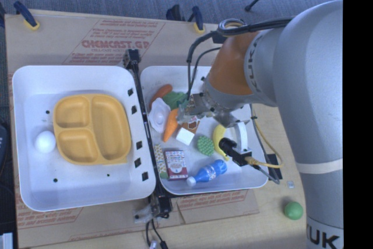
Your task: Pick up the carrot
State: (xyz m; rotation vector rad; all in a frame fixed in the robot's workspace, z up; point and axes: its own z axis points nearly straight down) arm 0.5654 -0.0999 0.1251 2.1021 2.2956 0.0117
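Looming closest, the grey arm (303, 96) blocks much of the right bin (152, 80) and hides part of what lies there. Its tool (189, 114) hangs low just right of the carrot (170, 125); whether it is open or closed I cannot tell, the tip being too dark and cluttered. Orange, slim and tapered, the carrot lies slanted in the bin's left half, beside a white piece (158, 116).

bench (70, 38), two bins (23, 125), green ball (293, 210)
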